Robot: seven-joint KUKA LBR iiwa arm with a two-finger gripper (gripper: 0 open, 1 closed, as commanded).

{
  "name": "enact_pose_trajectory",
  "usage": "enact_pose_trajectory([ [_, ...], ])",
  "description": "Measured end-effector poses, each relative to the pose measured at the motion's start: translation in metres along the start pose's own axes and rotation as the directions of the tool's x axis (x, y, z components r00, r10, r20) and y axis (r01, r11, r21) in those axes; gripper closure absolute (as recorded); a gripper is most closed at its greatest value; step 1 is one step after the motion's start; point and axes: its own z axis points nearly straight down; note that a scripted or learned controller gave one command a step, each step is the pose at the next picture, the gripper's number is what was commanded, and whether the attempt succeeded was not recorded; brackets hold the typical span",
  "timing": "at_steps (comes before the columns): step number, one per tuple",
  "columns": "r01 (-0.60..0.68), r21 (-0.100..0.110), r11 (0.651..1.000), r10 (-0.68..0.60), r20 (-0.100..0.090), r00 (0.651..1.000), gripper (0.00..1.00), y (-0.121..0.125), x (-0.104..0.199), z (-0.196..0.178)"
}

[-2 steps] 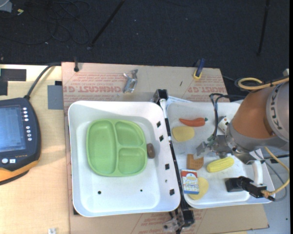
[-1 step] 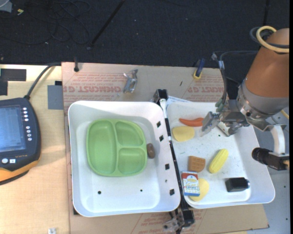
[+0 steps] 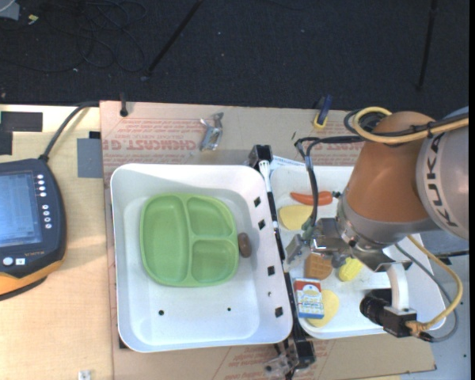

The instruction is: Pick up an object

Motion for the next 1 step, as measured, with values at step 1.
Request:
enact_pose_trajectory([
  [1, -0.01, -0.003, 1.0, 0.01, 0.004, 1.0, 0.0, -0.0078, -0.0618, 0.043],
])
